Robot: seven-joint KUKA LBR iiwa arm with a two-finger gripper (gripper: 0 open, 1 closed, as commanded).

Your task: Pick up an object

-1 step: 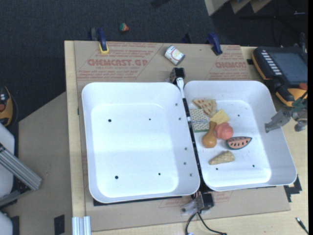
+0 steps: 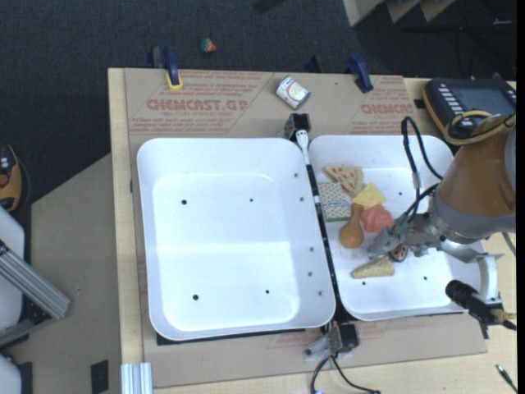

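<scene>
the hand (image 2: 392, 243) is down inside the right bin (image 2: 410, 302), low over the floor at the edge of a small heap of objects. whether it is spread or closed i cannot tell, and nothing can be seen gripped in it.

just to its left lies a pink-red lump (image 2: 378, 217), touching or almost touching the hand. below it, a tan wedge (image 2: 373, 269) rests flat on the bin floor. a brown pear-shaped piece (image 2: 352, 231) sits left of the pink lump, with a yellow block (image 2: 368, 195) above it, a waffle-patterned piece (image 2: 344, 176) further up, and a flat speckled tile (image 2: 331, 199) against the bin's left wall.

the main risk, as i judge it, is crowding: the pieces lie so close that the hand may push the pink lump into the pear-shaped piece rather than enclose it, or catch two things at once and drop both. the wedge lies flat and thin, so it may slip out from under a closing grip. the arm's dangling cable (image 2: 412, 158) hangs over the heap and could snag or drag a piece. the left bin (image 2: 221, 220) sits alongside on the surface (image 2: 238, 97).
</scene>
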